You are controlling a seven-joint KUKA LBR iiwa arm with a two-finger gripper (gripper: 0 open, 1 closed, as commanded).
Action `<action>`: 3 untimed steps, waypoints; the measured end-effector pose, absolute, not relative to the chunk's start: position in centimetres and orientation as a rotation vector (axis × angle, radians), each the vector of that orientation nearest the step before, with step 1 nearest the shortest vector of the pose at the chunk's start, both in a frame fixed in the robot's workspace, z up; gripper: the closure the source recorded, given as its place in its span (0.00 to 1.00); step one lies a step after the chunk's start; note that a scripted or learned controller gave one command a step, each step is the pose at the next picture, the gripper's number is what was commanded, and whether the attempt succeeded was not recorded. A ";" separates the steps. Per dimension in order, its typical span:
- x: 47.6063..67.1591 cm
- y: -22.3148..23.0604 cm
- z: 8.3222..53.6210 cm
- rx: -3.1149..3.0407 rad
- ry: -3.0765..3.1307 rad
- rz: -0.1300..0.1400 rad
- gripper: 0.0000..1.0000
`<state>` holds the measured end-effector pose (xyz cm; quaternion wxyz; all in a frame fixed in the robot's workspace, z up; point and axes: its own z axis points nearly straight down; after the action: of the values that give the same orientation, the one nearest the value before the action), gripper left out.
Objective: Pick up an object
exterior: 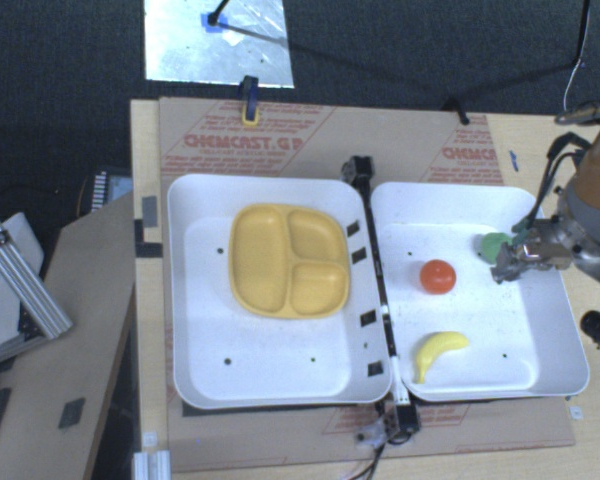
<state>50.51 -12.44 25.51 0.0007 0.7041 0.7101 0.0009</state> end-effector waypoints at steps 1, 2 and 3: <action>52.2 -6.9 24.3 2.213 2.229 0.002 1.00; 53.3 -1.8 25.0 2.214 2.227 0.002 1.00; 54.9 3.3 25.3 2.210 2.231 0.005 1.00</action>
<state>54.92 3.34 25.27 0.0006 0.7037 0.7105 0.0016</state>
